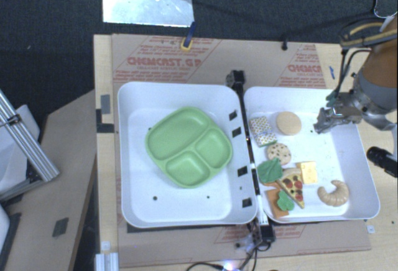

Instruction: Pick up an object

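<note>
Two bins: shallow, white, side by side on the bench, the left bin (134, 139) and the right bin (354, 164) meeting along a black divider.
Nearest row, right bin: a croissant (334, 193) at about 5 o'clock of that bin; a pizza slice (291, 187) and a green piece on an orange slab (282, 202) at about 7 o'clock.
Middle row, right bin: a yellow cheese block (308, 172) just beside the pizza slice; a green leaf (270, 170) touching a chocolate-chip cookie (279, 153) at 9 o'clock.
Far row, right bin: a round tan biscuit (288, 123) at 11 o'clock, beside a small patterned packet (262, 130).
Left bin: a green divided plate (189, 146) with three compartments, lying near the centre.
Gripper (326, 122): above the right bin at about 1 o'clock, well apart from the croissant, nearer the tan biscuit; nothing visible between its fingers, and whether they are spread or closed I cannot tell.
Arm (379, 80): grey, with an orange band, at 3 o'clock of the view.
</note>
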You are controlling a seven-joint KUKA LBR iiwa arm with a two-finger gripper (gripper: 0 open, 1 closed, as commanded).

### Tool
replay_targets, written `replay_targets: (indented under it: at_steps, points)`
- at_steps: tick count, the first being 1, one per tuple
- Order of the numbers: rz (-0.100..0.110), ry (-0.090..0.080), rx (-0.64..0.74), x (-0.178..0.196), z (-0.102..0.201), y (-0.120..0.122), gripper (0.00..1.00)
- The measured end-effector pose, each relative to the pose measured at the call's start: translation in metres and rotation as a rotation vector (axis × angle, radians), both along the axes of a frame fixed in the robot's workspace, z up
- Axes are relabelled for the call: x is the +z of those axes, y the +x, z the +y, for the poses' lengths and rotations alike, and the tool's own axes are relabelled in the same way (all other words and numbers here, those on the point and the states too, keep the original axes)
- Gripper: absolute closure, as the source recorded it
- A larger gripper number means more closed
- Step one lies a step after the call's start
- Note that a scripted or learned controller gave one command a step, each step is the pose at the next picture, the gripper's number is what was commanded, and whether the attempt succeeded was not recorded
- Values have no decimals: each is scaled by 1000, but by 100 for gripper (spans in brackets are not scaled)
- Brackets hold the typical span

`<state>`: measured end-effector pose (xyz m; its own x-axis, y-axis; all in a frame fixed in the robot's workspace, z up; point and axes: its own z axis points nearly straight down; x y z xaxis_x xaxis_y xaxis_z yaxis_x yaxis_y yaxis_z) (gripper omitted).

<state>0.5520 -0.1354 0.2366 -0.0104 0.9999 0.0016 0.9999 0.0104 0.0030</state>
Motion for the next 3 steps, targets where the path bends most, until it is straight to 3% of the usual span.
replay_targets:
  at_steps: [1,3]
  points:
    - [0,1,1,7,57,8,100]
    - [3,0,-1,-18,160,8,100]
